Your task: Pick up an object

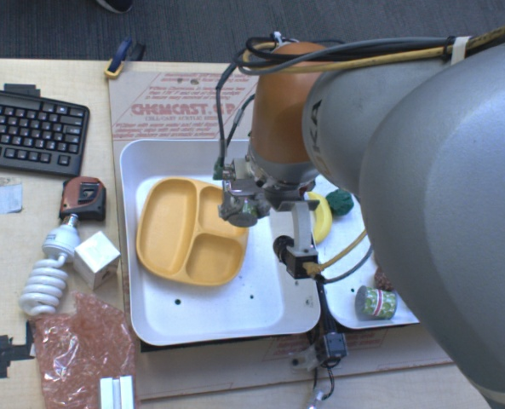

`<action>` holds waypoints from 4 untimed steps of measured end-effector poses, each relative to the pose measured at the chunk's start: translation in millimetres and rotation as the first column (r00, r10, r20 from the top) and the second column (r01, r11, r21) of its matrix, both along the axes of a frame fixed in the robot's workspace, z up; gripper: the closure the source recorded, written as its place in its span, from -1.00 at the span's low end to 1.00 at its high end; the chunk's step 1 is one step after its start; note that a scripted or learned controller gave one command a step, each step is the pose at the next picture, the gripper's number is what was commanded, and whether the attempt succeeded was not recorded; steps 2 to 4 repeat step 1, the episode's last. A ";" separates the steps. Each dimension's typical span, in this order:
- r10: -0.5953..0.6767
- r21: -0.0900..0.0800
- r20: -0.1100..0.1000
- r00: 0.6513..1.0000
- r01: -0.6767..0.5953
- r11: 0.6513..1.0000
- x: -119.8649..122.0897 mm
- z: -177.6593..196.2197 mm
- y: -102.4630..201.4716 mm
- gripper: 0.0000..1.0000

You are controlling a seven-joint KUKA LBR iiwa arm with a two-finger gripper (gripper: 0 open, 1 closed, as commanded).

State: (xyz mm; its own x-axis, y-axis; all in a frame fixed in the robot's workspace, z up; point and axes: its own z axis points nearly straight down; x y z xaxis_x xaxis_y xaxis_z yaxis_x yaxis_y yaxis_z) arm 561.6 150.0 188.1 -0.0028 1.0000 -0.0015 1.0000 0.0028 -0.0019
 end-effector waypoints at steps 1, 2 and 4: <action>0.000 0.000 0.001 1.000 0.000 1.000 7.5 15.0 78.7 1.00; 0.000 0.000 0.001 1.000 0.000 1.000 7.5 15.0 78.7 1.00; 0.000 0.000 0.001 1.000 0.000 1.000 7.5 15.0 78.7 1.00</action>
